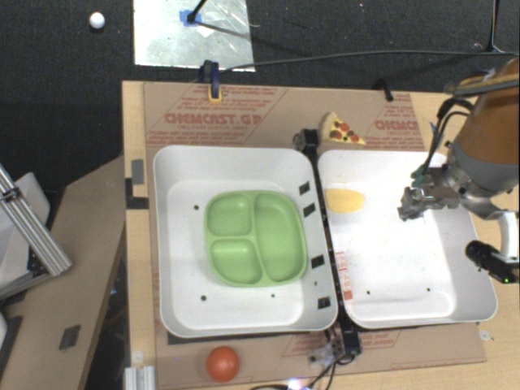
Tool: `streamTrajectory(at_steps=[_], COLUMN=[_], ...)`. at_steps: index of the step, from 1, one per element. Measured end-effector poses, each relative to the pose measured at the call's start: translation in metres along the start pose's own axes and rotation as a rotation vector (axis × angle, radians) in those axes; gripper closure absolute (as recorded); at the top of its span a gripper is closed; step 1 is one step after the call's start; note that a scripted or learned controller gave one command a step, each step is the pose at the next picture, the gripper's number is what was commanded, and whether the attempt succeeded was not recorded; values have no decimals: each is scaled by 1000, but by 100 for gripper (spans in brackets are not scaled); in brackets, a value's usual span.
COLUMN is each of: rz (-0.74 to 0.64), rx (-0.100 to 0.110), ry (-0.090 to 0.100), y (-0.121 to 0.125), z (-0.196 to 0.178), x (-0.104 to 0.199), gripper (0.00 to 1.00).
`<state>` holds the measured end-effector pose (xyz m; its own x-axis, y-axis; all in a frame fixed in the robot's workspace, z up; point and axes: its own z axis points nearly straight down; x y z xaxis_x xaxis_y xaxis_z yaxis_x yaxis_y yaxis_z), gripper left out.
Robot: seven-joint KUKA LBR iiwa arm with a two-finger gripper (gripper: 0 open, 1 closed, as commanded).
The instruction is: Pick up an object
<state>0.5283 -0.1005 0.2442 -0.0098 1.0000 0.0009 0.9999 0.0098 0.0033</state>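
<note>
Yellow object [344, 200] lies left of gripper [410, 204] in the right bin [455, 299], long axis left-right; gripper state indeterminable.

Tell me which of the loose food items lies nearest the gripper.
The pale yellow piece, lying inside the right bin left of the gripper. The pizza slice and the red ball sit outside the bins, farther off.

A single fixed camera looks down at a slant from above onto the brown cardboard-covered table [268, 108], taking in both shallow white plastic bins [175, 218] from moderate distance.
</note>
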Motion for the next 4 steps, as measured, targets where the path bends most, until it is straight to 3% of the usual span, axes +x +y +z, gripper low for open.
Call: streamTrajectory(at_steps=[2,4], rz=[1,1], rx=[1,0], ry=[0,1], y=[46,110], z=[22,27], x=[93,178], gripper=[100,100])
